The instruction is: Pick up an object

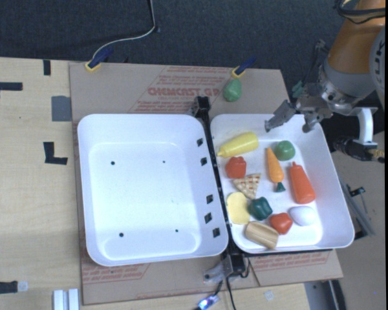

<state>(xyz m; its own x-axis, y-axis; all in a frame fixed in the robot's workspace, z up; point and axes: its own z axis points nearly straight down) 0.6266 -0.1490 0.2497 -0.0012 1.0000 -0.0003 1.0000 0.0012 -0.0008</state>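
Currently the tool hangs open and empty over the far edge of the right-hand bin.

Largest first: the desk (26,173) carries the right bin (333,192), where the toys crowd together; the tool (290,123), fingers splayed with nothing between them, stands just beyond the green ball (284,150), which lies nearest, toward the camera, beside an orange carrot (273,165) lying lengthwise away from the tool.

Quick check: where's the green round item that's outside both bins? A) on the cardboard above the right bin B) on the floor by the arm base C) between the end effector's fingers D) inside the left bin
A: the green round item lies on the cardboard, just above the right bin's top edge and left of the end effector.
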